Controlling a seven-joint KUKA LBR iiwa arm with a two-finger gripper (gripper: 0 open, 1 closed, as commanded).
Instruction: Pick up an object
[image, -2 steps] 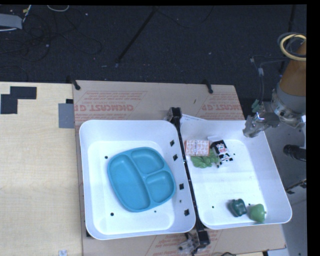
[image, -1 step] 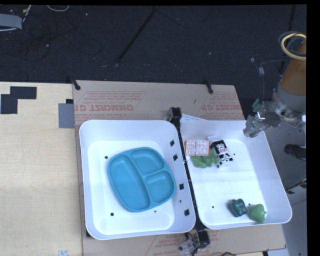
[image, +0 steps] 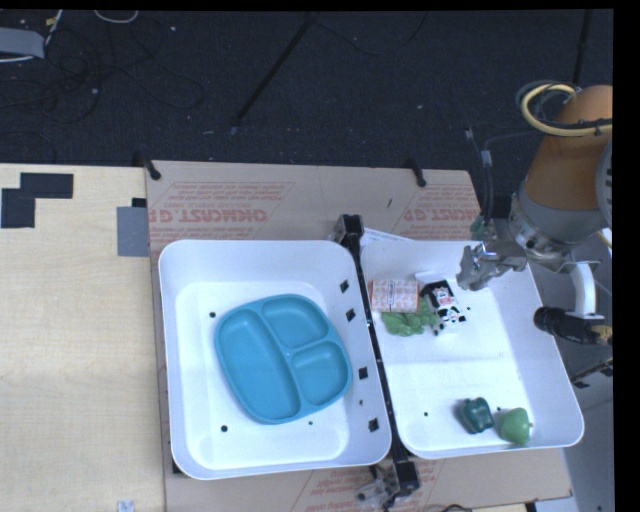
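Note:
The right bin (image: 500, 400) holds a small pink-and-white carton (image: 393, 294), a green leafy piece (image: 406, 323) just below it, and a black-and-white toy (image: 443, 303) to their right. A teal object (image: 474, 413) and a green pear-like fruit (image: 514, 425) lie near the bin's front right corner. My gripper (image: 480, 266) hangs over the bin's far right part, right of the black-and-white toy and apart from it. Nothing shows between its fingers.
The left bin (image: 190, 300) carries a blue divided plate (image: 283, 355). A black divider (image: 362, 340) runs between the bins. Cardboard (image: 250, 200) lies under both, and a wooden benchtop (image: 70, 340) stretches to the left. The arm's orange band (image: 565, 150) rises at the far right.

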